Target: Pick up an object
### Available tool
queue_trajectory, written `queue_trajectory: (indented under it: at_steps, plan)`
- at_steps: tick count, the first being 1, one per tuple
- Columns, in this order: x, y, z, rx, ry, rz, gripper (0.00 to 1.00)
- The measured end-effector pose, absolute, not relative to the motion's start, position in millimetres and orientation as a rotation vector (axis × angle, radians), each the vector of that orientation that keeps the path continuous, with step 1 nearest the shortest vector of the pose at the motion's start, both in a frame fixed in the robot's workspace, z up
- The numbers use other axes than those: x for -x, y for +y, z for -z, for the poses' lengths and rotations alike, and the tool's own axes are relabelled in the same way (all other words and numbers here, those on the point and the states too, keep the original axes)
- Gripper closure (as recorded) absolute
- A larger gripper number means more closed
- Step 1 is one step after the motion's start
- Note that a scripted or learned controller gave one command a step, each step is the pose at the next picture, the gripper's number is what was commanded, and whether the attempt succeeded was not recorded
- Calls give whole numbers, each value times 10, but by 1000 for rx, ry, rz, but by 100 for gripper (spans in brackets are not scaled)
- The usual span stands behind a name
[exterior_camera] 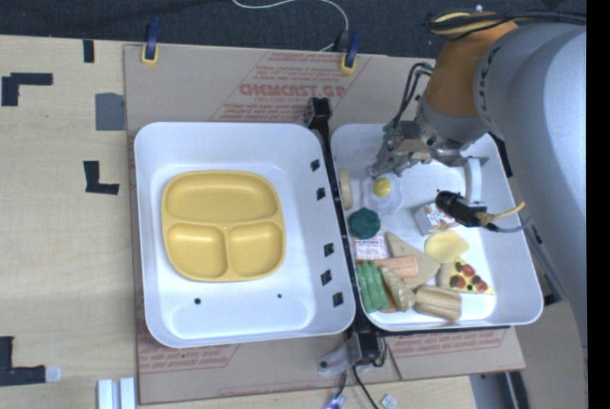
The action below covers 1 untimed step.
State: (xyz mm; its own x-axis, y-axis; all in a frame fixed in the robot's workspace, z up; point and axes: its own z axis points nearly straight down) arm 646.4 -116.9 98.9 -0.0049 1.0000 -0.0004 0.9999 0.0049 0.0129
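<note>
My gripper (389,167) hangs over the upper left part of the right bin (515,297), just above a small yellow round piece (382,188). Nothing shows between its fingers. Below it lie a dark green round piece (363,224), a pale wedge (404,245), a green strip (370,287), tan sticks (437,304), a yellow slice (445,246) and a pizza-like piece (468,278). A small red-and-white packet (435,218) lies to the right of the yellow piece.
The left bin (152,302) holds a yellow divided tray (223,224). Black clips run along the ridge (329,207) between the bins. The arm's big grey body (543,112) overhangs the right bin's right side.
</note>
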Motion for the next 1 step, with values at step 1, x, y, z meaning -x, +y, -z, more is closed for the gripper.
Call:
queue_trajectory:
  at_steps: [1]
  plan:
    - [-6434, -1172, -948, -2215, 2225, -2, 0]
